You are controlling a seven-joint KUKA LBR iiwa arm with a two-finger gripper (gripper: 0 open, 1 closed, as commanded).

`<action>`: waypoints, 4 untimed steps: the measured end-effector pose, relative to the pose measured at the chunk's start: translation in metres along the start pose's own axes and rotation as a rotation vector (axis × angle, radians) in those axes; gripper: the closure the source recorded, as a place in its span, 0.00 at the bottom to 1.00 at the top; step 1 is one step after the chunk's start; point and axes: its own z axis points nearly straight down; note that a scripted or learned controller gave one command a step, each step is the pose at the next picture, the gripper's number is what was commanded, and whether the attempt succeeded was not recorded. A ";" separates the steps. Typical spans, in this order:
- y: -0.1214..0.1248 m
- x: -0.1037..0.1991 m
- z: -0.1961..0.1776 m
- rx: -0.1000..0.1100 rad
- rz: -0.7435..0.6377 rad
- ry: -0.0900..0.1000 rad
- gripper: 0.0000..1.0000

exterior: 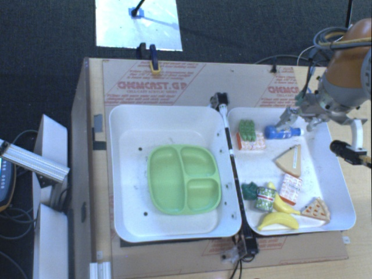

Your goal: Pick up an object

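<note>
The gripper [295, 120] hangs at the right bin's [340, 173] 12 o'clock edge, its fingers apart around the blue bottle [283, 132] without gripping it. The bottle lies flat; it could roll or slip away when the fingers shut.

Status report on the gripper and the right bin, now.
Gripper low over the right bin's far end, at the blue object. No visible grasp. Green-topped block just beside it; sandwich wedge nearer the camera.
</note>
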 end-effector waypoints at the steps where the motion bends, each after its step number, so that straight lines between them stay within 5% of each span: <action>1: 0.033 0.020 0.058 0.001 -0.002 0.001 0.00; 2: 0.043 0.039 0.082 -0.010 0.001 -0.004 0.00; 3: 0.045 0.104 0.006 -0.005 -0.003 0.001 0.00; 4: 0.042 0.048 0.065 0.003 0.002 -0.001 0.00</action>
